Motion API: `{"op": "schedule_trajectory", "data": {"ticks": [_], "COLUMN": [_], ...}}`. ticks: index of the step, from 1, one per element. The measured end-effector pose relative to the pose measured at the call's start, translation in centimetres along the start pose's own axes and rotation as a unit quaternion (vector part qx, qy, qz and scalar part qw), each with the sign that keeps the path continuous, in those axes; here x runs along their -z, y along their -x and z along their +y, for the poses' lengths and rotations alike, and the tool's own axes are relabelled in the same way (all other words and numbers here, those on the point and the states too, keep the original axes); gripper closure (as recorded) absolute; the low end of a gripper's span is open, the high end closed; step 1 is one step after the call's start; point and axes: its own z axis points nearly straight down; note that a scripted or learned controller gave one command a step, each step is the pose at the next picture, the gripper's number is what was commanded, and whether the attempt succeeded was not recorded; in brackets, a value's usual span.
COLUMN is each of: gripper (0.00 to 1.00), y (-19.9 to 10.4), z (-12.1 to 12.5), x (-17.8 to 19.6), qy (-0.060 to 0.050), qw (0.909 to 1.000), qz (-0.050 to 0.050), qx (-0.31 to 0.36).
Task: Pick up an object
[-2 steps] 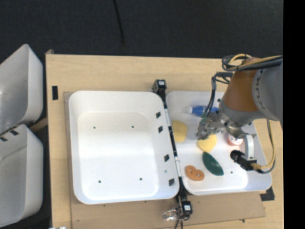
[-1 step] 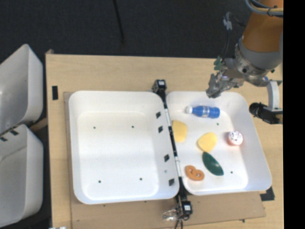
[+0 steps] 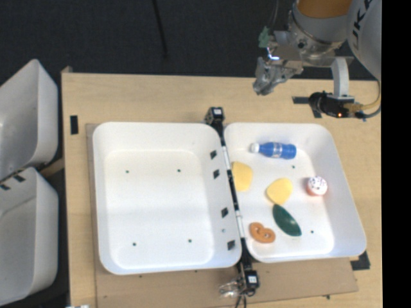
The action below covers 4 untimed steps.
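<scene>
Six small things lie in the right bin (image 3: 343,172), all well apart from the gripper (image 3: 268,82), which hangs high over the bare tabletop (image 3: 160,98) behind the bins, beyond the right bin's far edge. Whether that gripper is open or closed cannot be told from this slanted view, and nothing can be seen in its grasp. The blue bottle (image 3: 275,149) lies on its side near the far wall, its white cap toward the divider. A yellow piece (image 3: 242,176) sits just beside the divider, and a second yellow piece (image 3: 279,190) lies near the bin's middle, just above a dark green piece (image 3: 286,221) that slants toward the near wall. An orange ring (image 3: 262,233) rests near the divider at the near end, and a small white ball (image 3: 316,185) with red spots sits toward the right wall. The left bin (image 3: 154,262) stands alongside, joined to the right one by a row of clips. The raised pose looks like a waiting stance that keeps the arm out of the camera's line to the bins. Judging from this, the pick has not begun; the bottle is nearest to the gripper, while the ball may roll if nudged.
</scene>
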Motion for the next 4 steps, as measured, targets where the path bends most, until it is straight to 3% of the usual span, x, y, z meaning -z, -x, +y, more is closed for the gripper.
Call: {"op": "schedule_trajectory", "data": {"ticks": [1, 2, 3, 4], "gripper": [1.0, 1.0, 1.0, 1.0], "y": [-4.8, -5.0, -10.2, -15.6], "z": [2.4, 3.0, 2.6, 3.0], "x": [4.4, 7.5, -10.4, -3.8], "qy": [-0.002, -0.004, -0.013, -0.003], "qw": [1.0, 1.0, 0.9999, 1.0], "qz": [-0.001, -0.001, -0.001, 0.0], "qx": [-0.002, -0.002, -0.002, -0.002]}}
